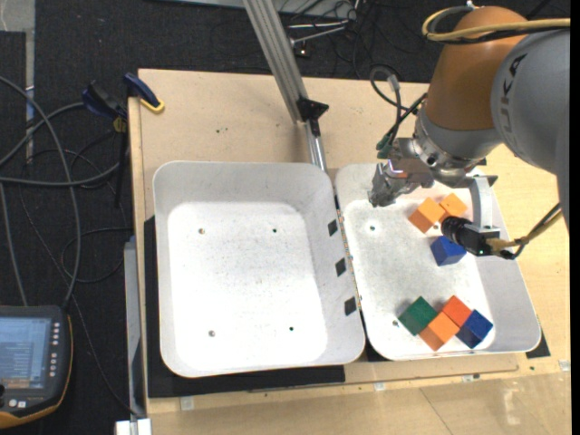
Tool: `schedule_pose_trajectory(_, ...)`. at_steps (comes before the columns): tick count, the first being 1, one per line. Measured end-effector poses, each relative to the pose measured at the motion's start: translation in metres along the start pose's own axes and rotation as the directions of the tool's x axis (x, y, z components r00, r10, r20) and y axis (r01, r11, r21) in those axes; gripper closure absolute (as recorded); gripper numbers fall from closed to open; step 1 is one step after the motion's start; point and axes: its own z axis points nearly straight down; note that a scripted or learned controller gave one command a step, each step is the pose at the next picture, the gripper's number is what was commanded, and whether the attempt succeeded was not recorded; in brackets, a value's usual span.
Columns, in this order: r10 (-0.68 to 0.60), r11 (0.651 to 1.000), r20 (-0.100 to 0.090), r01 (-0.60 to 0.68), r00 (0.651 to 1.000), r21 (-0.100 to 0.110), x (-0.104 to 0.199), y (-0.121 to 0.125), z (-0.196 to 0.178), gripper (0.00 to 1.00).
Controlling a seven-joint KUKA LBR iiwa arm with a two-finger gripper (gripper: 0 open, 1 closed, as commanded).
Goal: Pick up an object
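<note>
Jaws hanging low over the right bin [507,275], at its far left corner, close beside the rim that meets the left bin [172,243]. Cannot tell whether the jaws are parted or closed, as the tips are showing as a dark clump against the white floor. Arm [494,71] reaching in from the view's right, orange band sitting above the wrist.

All blocks are lying in the right bin. Nearest the jaws: first orange block [423,216], sitting just to the view's right of the jaws and a little nearer the camera. Second orange block [454,207] pressing against it on the side away from the jaws. Blue block [447,251] lying farther out from the jaws, nearer the camera than the orange pair and apart from them.

Well apart from the jaws, at the bin's near edge, four blocks are crowding together. Green block [418,316] is sitting closest to the jaws, then third orange block [440,332] and red block [457,311], with second blue block [475,328] farthest off.

Bench [227,125] carrying both bins. Metal pole [276,53] slanting across the bench beyond the jaws, its foot coming down near the seam between the bins.
</note>
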Motion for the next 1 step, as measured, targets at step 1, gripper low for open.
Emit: schedule_pose_trajectory(1,-0.001,1.000,0.000,0.001,1.000,-0.002,0.0541,-0.0054,-0.0077,1.00)
